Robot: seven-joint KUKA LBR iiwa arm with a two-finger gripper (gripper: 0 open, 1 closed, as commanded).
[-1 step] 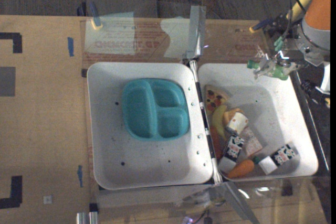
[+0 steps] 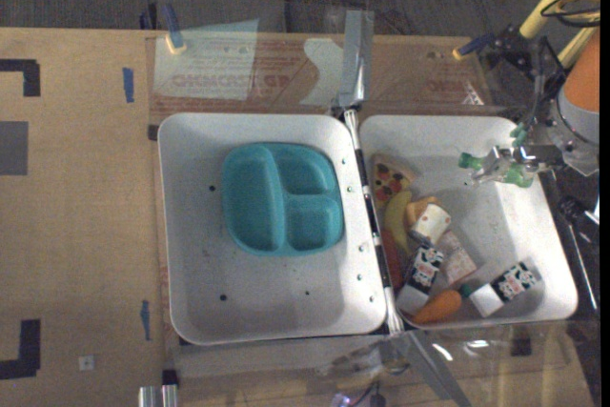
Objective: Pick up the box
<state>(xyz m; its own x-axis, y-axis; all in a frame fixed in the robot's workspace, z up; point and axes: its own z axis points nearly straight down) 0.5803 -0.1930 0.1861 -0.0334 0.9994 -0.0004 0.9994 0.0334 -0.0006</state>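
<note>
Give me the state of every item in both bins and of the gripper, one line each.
Teal divided plate: flat in left bin, compartments bare.
Cow-print box: lying against divider, untouched.
Second cow-print box: lying on its side.
Carrot: lying flat.
Banana: lying beside pizza slice.
Gripper: over right bin, holding nothing.

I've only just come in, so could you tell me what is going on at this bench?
A grey arm with an orange band reaches in from the right, and its tool hangs over the upper right of the right bin. The task is to pick up a box; nothing is visibly in its grip. Two cow-print boxes lie lower in that bin, among a carrot, a banana and a pizza slice. The left bin holds a teal divided plate.
</note>
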